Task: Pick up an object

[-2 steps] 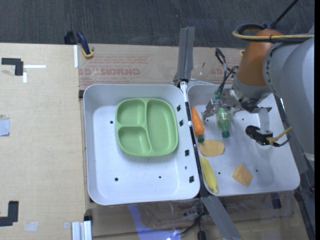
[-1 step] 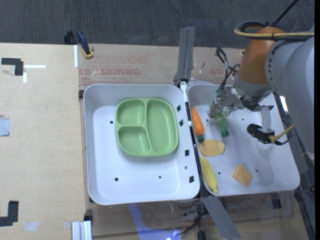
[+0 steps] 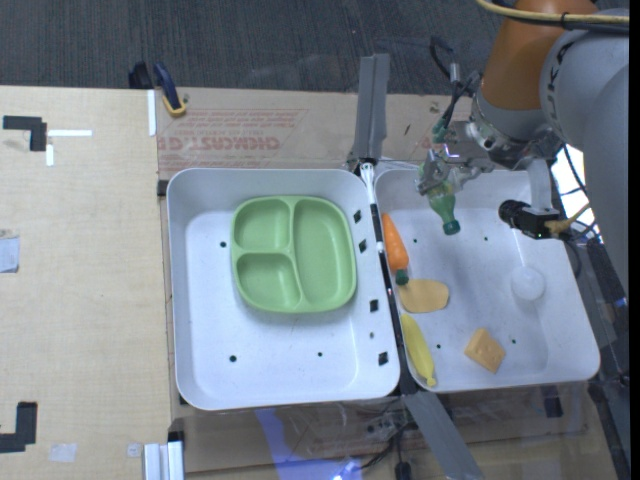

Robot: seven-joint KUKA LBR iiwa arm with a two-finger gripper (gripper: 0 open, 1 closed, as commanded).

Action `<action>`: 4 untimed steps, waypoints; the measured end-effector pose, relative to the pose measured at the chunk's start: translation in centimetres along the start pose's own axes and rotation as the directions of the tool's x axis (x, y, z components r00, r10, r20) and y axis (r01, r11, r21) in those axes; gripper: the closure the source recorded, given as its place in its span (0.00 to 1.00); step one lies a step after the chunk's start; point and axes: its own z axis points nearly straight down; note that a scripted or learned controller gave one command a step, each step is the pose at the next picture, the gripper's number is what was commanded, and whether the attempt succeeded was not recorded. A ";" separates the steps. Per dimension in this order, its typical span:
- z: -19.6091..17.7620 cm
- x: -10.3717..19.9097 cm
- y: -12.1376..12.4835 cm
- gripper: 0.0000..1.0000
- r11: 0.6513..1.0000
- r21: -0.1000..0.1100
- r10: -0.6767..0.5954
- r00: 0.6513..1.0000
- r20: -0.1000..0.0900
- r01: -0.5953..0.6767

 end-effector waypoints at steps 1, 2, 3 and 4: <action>0.0 0.0 0.0 0.00 1.000 0.001 0.000 1.000 0.000 0.000; 0.1 2.7 0.1 0.00 0.999 0.002 -0.050 0.999 0.000 0.050; -9.7 -0.1 -0.5 0.00 1.000 0.001 -0.005 1.000 0.000 0.005; -0.2 4.6 -1.0 0.00 1.000 0.003 -0.029 1.000 -0.001 0.029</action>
